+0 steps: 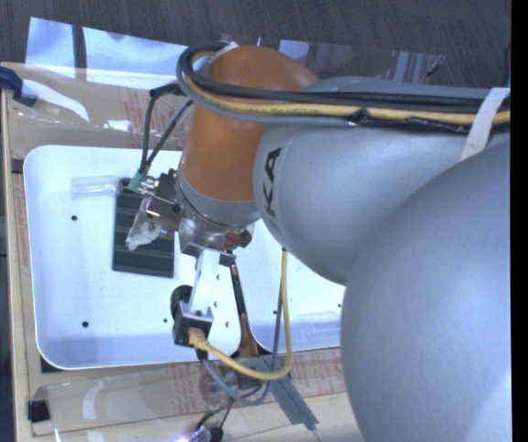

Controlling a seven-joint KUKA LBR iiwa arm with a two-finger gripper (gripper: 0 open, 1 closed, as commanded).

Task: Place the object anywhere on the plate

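Left bin [56, 274]: clear tube [93, 188] lies near the back-left, apart from the rest. Just right of it, dark ribbed plate [139, 254] lies flat on the bin floor. Small pale crumpled object [141, 238] sits on the plate's middle, probably resting on it, but the view is poor there. Gripper [156, 212] is over the plate's upper right edge, close beside the object. Open or closed: can't tell, wrist blocks it. Orange band [231, 127] and grey arm [411, 247] cover the right side.
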